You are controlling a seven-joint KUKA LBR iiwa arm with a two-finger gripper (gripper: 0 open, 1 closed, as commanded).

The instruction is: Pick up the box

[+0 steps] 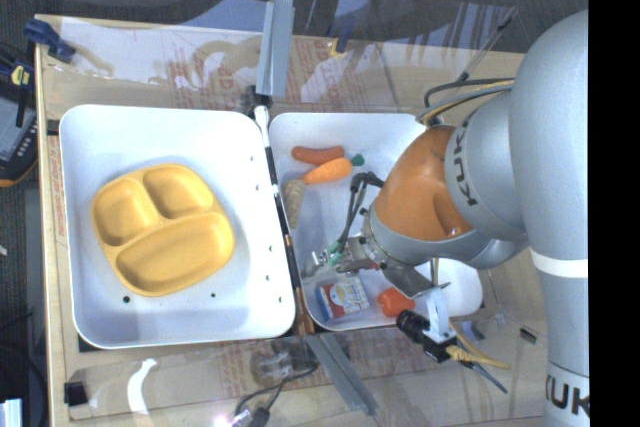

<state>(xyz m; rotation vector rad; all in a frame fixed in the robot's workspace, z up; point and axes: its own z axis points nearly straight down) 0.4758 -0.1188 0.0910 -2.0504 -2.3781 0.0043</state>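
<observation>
We are looking down on the bench and taking the divider (pixel 278 215) between the two white bins as our landmark. To the left of the divider, the left bin (pixel 100 310) is holding a yellow plate with three compartments (pixel 163 228), which is lying flat near the middle of that bin. Just to the right of the divider, a pale beige object (pixel 293 200) is resting against the wall of the right bin (pixel 340 123); we cannot tell what it is. Further right of the divider, in the far part of this bin, a red-orange sausage-like piece (pixel 317 155) and a carrot (pixel 330 171) are lying close together. In the near part, right of the divider, the box (pixel 343 298) is lying flat on the bin floor, with a small red object (pixel 394 301) just beside it. The gripper (pixel 335 260) is hanging just above the box, under the orange band of the arm (pixel 425 190). We cannot tell if its fingers are apart or together, and nothing is showing between them.
</observation>
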